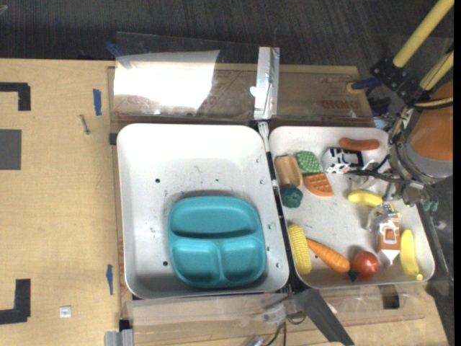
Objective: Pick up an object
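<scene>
The right bin (328, 276) holds several toy foods. A red sausage (358, 144) lies at the back, with a black-and-white toy (338, 162) just in front of it. A bread piece (287, 169), a green item (308, 161) and an orange waffle (318, 184) lie at the left. A corn cob (300, 247), a carrot (328, 256) and a red tomato (365, 264) lie along the front. My gripper (389, 206) hangs over the right side of this bin, between a yellow piece (364, 198) and an orange-and-white carton (389, 238). Nothing shows as held.
The left bin (144, 157) bears a teal divided tray (215, 238). A yellow banana (409, 253) lies by the right bin's right wall. A dark teal lump (291, 195) sits by the divider. The arm's orange band (438, 137) and cables crowd the right edge.
</scene>
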Robot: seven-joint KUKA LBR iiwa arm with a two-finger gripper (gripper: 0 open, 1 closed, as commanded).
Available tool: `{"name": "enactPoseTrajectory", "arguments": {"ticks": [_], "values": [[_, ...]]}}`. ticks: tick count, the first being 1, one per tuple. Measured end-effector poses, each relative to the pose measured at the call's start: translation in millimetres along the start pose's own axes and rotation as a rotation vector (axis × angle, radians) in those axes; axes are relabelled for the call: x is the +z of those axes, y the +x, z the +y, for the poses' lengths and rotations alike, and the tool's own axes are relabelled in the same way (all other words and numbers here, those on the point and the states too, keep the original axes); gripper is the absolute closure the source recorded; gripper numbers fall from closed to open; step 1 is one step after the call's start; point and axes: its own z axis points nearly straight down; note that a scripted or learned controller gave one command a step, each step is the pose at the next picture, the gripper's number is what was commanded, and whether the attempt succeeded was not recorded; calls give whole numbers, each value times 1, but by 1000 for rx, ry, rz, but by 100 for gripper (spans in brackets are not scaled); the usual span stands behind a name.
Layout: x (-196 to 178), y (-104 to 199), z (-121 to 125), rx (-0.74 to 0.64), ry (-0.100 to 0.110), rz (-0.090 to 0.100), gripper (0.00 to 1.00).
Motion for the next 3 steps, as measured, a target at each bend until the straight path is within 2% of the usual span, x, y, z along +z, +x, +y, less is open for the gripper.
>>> {"name": "enactPoseTrajectory", "arguments": {"ticks": [1, 2, 3], "values": [[-1, 53, 5, 64, 1, -1, 0], [-1, 91, 8, 77, 3, -5, 0], [-1, 53, 0, 112, 4, -1, 0]]}}
